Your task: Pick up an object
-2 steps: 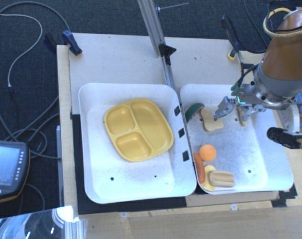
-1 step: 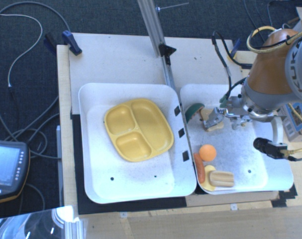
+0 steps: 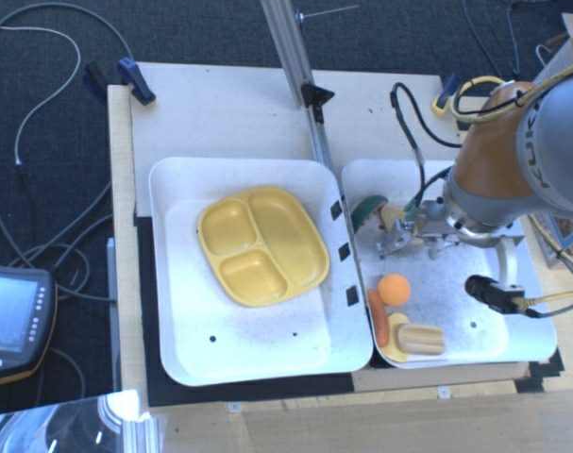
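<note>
My gripper (image 3: 396, 241) hangs low in the right bin (image 3: 475, 343), near the bin's left-middle. Just up and left of it lies a small green object (image 3: 367, 208) against the bin's upper-left wall, close to the gripper; contact between them cannot be made out. An orange ball (image 3: 394, 290) rests below the gripper, apart from it. Along the bin's left wall lies a slim orange-red carrot-like piece (image 3: 379, 317). A tan roll (image 3: 419, 339) sits on a yellow piece (image 3: 396, 349) at the bin's near-left corner.
A yellow divided plate (image 3: 262, 244) lies in the left bin (image 3: 187, 347). The grey arm with its orange band (image 3: 498, 163) comes in over the right bin's upper right. A metal pole (image 3: 284, 26) rises between the bins at the back.
</note>
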You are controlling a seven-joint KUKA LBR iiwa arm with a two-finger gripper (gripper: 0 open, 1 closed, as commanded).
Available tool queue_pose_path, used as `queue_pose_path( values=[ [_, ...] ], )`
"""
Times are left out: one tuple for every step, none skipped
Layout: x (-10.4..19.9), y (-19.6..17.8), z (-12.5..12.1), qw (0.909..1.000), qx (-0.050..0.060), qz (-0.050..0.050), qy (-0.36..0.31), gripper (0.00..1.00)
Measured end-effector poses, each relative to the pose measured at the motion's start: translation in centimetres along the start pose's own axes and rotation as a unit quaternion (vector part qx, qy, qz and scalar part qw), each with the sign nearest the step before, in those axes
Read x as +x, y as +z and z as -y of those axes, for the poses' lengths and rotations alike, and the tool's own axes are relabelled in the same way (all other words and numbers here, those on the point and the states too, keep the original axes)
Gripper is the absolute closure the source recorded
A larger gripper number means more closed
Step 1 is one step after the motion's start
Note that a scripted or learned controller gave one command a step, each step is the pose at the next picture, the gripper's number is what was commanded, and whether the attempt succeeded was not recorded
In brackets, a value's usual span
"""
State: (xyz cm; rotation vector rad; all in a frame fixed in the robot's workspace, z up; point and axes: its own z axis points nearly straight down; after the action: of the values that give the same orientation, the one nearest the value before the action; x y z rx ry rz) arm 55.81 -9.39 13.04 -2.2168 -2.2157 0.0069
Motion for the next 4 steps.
queue_pose_path(
  values=[
    [0.1,4.0,0.1,1.0000,0.000,0.000,0.000,0.00],
    [0.1,2.7,-0.1,1.0000,-0.004,0.000,-0.001,1.00],
    [0.6,-1.8,-0.3,1.0000,-0.007,0.001,-0.001,1.00],
    [1.3,-8.1,-0.3,1.0000,-0.008,0.001,-0.001,1.00]
  ],
)
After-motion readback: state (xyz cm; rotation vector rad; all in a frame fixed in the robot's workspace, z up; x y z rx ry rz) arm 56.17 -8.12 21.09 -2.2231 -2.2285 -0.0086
